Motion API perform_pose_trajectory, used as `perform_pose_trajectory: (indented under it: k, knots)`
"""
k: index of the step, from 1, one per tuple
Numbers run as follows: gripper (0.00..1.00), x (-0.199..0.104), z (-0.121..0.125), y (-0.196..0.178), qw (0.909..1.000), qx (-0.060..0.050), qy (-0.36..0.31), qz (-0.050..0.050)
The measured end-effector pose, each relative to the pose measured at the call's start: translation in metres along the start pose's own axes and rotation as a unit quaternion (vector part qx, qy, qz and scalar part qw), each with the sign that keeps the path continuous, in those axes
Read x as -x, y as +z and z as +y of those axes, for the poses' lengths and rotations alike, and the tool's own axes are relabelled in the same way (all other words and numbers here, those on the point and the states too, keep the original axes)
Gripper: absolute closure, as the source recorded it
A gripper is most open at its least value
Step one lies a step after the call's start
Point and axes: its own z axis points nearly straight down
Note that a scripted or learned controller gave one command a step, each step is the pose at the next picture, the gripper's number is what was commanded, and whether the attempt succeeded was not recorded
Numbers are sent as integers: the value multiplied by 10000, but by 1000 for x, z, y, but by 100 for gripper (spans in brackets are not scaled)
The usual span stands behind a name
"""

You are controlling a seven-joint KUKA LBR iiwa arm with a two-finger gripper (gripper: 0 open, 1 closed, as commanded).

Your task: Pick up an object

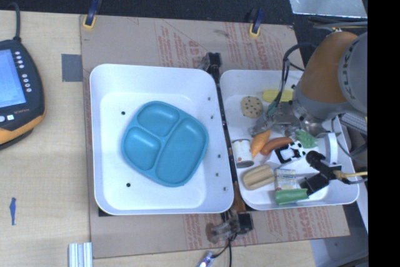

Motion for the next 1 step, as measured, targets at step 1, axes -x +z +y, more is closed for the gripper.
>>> perform_pose_trajectory:
  k: [1]
  knots:
    - [0, -4, 18, -1, 10000, 16, -10, -7]
